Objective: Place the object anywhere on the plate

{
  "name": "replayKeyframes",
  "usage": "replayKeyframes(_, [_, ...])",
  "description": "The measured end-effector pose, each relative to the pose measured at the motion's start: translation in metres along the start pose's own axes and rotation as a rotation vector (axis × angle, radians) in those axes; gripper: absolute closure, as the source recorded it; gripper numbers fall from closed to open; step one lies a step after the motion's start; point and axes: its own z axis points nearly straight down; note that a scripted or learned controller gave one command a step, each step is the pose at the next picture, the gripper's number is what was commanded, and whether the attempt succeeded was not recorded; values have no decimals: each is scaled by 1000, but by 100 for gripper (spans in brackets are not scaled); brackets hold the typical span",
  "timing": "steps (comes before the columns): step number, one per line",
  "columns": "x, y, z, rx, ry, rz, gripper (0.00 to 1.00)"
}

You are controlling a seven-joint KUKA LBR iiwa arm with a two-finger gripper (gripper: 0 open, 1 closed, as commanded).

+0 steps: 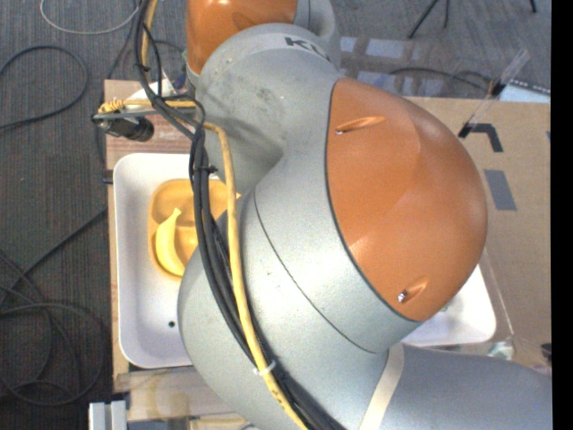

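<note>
Even bright light, soft shadows, sharp focus, mild glare

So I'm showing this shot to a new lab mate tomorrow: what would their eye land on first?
The grey arm with its big orange joint cap looms across the middle and right of the view, covering much of the bench. Left of it, a yellow plate lies in the white bin, partly behind the black and yellow cables running down the arm.

I see a yellow plate (166, 206) lying flat in the left white bin, toward its upper half, its right side hidden behind the arm. On it rests a curved yellow object (168, 243), banana-like, arcing along the plate's lower left part and touching it.
</note>
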Motion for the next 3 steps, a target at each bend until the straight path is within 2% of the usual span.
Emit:
replayKeyframes(1, [-77,28,-134,0,2,57,100])
replayKeyframes(2, [-167,-58,-74,3,1,127,100])
replayKeyframes(3, [-121,-38,-156,2,1,118,100])
